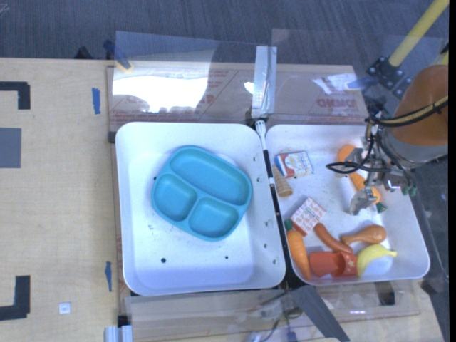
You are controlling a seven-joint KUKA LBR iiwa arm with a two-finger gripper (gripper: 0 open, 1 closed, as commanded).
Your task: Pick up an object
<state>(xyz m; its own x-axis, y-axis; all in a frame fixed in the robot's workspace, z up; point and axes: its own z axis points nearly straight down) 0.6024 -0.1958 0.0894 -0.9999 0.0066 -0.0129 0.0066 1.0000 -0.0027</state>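
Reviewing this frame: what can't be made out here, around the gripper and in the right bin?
- Gripper: small and tangled with cables in the camera view; whether it touches the orange piece beside it cannot be told.
- Arm: cut off by the right edge.
- Small box: print too small to read.
- Red item at the right bin's front: partly covered by the carrot and yellow toy; its shape is unclear.

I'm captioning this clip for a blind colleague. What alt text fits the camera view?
The arm's end effector hangs over the right bin, above a clutter of toy food: a carrot, a sausage, a banana and small cartons. The left bin holds a blue divided plate.
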